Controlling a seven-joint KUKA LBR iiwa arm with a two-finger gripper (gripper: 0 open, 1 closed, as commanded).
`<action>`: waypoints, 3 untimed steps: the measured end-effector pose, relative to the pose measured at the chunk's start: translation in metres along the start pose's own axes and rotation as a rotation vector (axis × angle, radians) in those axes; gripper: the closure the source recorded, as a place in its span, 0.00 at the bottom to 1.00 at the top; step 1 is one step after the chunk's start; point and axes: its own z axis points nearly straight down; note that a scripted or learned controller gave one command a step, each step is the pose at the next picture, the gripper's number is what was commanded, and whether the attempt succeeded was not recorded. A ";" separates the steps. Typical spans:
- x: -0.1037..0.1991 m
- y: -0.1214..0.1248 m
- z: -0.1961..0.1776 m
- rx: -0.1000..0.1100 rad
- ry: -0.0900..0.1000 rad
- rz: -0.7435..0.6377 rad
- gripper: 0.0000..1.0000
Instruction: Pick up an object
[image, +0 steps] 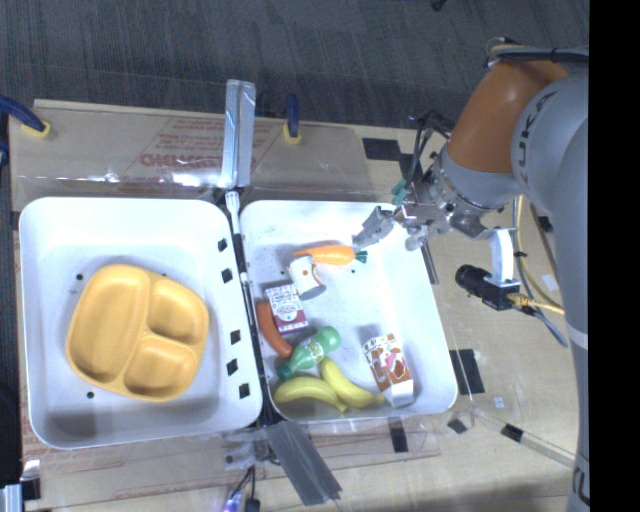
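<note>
The right bin (425, 300) holds an orange carrot (333, 255) with a green end, a small white carton (305, 275), a maroon carton (285, 305), a brown sausage (271, 329), a green bottle (311, 351), yellow bananas (328, 389) and an orange-and-white juice carton (388, 368). My gripper (394, 231) hangs over the bin's upper right part, just right of the carrot's green end. It is open, with nothing between its fingers.
The left bin (40, 240) holds a yellow divided plate (138, 330). A metal clamp bar (239, 135) stands at the back between the bins. The arm's orange band (495, 115) and cables sit beyond the right bin's right wall.
</note>
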 end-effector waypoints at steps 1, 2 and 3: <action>-0.017 -0.085 0.090 -0.001 0.001 -0.207 0.00; -0.034 -0.117 0.148 -0.005 0.000 -0.211 0.00; -0.034 -0.116 0.141 -0.002 0.001 -0.215 1.00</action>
